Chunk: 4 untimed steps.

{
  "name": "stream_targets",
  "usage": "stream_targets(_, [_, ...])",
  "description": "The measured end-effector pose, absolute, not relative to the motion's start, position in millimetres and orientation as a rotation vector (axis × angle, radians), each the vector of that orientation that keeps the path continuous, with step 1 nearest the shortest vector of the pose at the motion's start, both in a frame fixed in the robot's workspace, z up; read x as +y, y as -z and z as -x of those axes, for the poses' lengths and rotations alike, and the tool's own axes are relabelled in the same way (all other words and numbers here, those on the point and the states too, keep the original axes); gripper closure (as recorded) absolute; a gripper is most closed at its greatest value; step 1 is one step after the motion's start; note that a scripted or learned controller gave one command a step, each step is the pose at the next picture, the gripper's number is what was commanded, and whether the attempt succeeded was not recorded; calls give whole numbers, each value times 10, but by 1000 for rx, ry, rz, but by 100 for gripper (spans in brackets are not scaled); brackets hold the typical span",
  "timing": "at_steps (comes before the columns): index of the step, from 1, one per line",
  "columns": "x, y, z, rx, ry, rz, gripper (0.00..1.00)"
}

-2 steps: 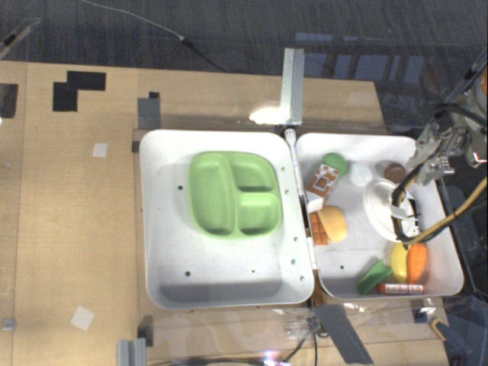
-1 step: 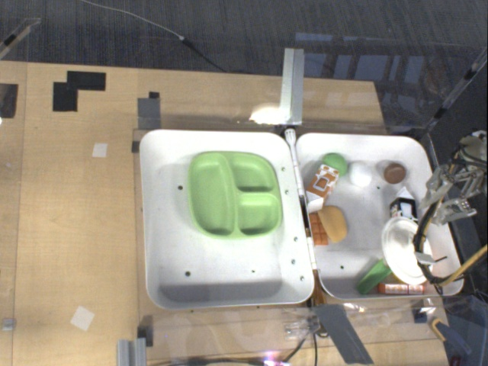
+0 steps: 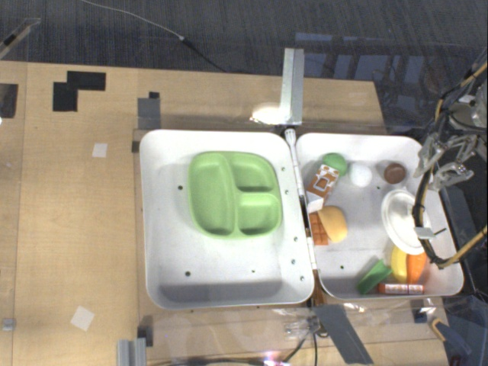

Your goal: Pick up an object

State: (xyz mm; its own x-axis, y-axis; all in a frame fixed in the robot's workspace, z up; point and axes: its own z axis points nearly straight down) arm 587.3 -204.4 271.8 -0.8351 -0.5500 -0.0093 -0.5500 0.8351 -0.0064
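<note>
At the far right edge, the end effector (image 3: 450,166) hangs over the rim of the right bin (image 3: 358,145), tangled in cables and partly cut off; whether it is spread or pressed together, I cannot tell. Inside that bin lie a white plate (image 3: 399,221), a yellow and orange piece (image 3: 408,265), a green block (image 3: 374,277), a burger-like toy (image 3: 329,225), a brown ball (image 3: 394,173), all small and hard to name. A green divided tray (image 3: 232,194) sits in the left bin (image 3: 164,227). Both bins rest on a pale wooden tabletop (image 3: 69,227); dark carpet lies beyond.
</note>
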Motion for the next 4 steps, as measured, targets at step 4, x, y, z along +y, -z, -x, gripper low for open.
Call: stream_targets(4, [-2034,-2353,-6015,2337,12,2085,100])
